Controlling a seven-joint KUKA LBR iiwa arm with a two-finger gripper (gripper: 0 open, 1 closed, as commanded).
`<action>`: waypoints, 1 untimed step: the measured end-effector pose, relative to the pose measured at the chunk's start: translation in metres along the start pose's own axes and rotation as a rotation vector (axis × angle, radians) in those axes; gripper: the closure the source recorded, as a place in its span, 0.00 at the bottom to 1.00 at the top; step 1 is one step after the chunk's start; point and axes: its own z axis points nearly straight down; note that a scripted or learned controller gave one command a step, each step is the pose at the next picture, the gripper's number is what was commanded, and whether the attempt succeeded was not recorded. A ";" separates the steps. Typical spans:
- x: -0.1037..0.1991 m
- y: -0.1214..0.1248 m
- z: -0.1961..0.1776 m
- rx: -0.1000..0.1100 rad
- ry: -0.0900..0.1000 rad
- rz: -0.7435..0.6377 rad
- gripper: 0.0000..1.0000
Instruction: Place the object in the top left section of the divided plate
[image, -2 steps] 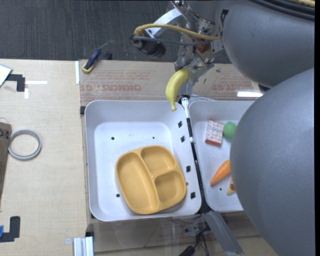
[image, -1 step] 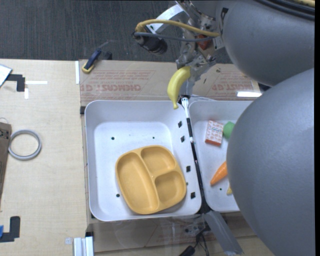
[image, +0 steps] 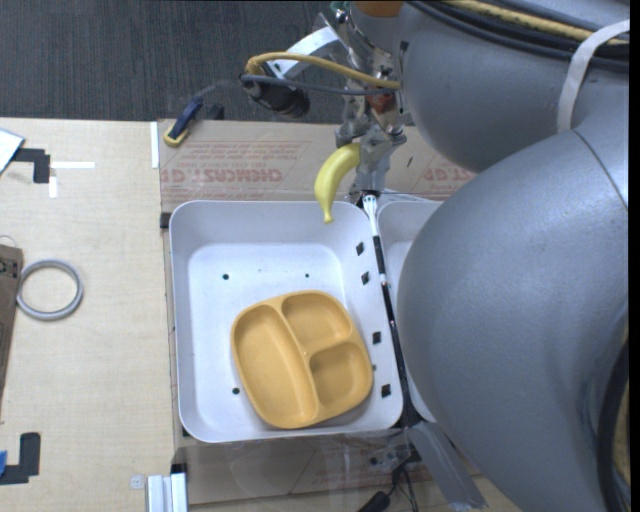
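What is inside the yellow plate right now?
Nothing shows inside the divided plate; its three sections look bare. The banana hangs from the gripper, above the bin's far edge.

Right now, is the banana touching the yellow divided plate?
Apart. The camera view shows the banana hanging from the gripper by the bin's far rim, with bare white bin floor before the plate.

the divided plate (image: 300, 357) lies in the left bin (image: 200, 300), toward its near right corner, with 1 large section on the left and 2 smaller ones on the right. the banana (image: 333, 180) hangs between the fingers of the gripper (image: 362, 162) above the bin's far right corner, behind the plate. a tape roll (image: 47, 289) lies on the bench (image: 90, 400), well left of the bin.
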 end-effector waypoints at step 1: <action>0.000 0.002 -0.006 -0.001 -0.006 0.003 1.00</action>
